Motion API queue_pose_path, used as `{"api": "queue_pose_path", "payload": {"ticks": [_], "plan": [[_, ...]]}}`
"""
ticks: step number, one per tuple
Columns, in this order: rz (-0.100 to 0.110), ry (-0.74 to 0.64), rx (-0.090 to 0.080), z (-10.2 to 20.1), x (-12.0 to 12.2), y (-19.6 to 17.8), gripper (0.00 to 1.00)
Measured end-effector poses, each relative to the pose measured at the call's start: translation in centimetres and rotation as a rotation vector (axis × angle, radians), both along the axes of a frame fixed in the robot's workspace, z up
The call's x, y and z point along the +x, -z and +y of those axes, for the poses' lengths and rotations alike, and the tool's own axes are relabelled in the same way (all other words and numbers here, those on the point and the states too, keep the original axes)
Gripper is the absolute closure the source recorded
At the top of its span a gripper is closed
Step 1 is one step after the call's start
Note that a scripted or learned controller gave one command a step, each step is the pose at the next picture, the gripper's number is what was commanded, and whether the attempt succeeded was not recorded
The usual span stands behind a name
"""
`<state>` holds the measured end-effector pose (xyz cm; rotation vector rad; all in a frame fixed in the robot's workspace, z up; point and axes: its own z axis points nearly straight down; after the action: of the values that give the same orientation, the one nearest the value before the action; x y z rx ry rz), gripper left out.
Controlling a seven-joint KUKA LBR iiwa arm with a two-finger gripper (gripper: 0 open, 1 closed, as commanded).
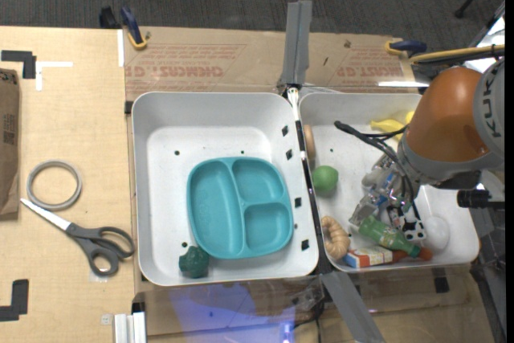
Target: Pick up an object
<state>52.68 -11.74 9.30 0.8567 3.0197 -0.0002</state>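
My gripper (377,201) reaches down into the right bin (353,112) from under the orange band of the arm. It hangs just above a green bottle (387,236) lying near the bin's front. A green ball (325,179) sits to its left. A tan pretzel-like toy (336,234) and a red-and-white box (371,258) lie at the front. A black-and-white die (413,230) and a white object (438,233) sit to the right. A yellow object (391,125) is at the back.
The left bin (161,173) holds a teal divided plate (239,206) and a dark green lump (193,263). On the bench to the left lie scissors (80,235) and a tape roll (54,183). A grey divider (297,44) stands between the bins.
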Motion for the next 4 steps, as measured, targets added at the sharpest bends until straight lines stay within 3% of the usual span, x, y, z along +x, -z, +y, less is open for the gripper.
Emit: {"api": "queue_pose_path", "payload": {"ticks": [1,2,3,4], "plan": [[-0.003,-0.002,-0.001,0.0,0.1,-0.9,1.00],[-0.001,-0.240,-0.001,-7.4,0.4,-7.9,1.00],[-0.001,-0.240,-0.001,-7.4,0.4,-7.9,0.00],[0.000,-0.325,0.000,-3.4,0.9,0.1,0.00]]}}
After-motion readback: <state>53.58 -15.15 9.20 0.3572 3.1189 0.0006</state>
